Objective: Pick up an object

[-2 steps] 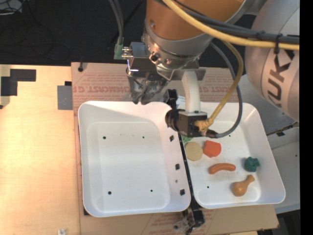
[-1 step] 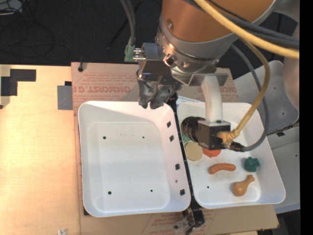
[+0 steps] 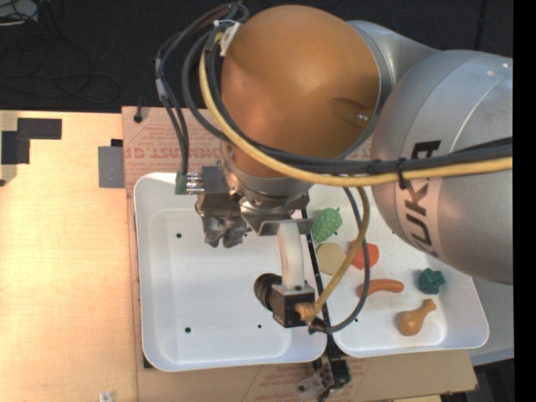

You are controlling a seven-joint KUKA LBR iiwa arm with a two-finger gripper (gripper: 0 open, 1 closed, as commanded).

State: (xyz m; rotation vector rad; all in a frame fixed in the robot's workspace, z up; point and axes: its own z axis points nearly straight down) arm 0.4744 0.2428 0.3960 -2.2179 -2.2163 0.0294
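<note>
A pale wooden bench [image 3: 59, 266] is filling the left side, carrying a few black and grey rectangular patches near its upper edge. Just to its right, a cardboard sheet [image 3: 159, 141] with red print is lying under the bins and showing above and below them.

The left bin [image 3: 167, 308] is sitting on that cardboard, its white floor marked with a few small dark dots. The gripper [image 3: 224, 234] is hanging over the upper middle of this bin, pointing down toward the floor; whether it is open or closed cannot be told from this angle, and no object is showing in its grasp.

The right bin [image 3: 452, 342] is sitting edge to edge with the left one, and all the objects to pick are lying in it. A green bumpy toy [image 3: 327, 223] is resting near its upper left corner, with a pale tan disc [image 3: 332, 260] just below it. An orange-red piece [image 3: 367, 256] is lying just beside the disc, partly crossed by a yellow cable [image 3: 251, 145]. An orange sausage-shaped toy [image 3: 382, 288] is lying below that. Further right, a tan drumstick-shaped toy [image 3: 416, 316] is lying near the lower edge, and a small dark green toy [image 3: 431, 280] is sitting above it.

The grey arm [image 3: 452, 141] is reaching in from the right, its orange band [image 3: 293, 82] looming over both bins.
</note>
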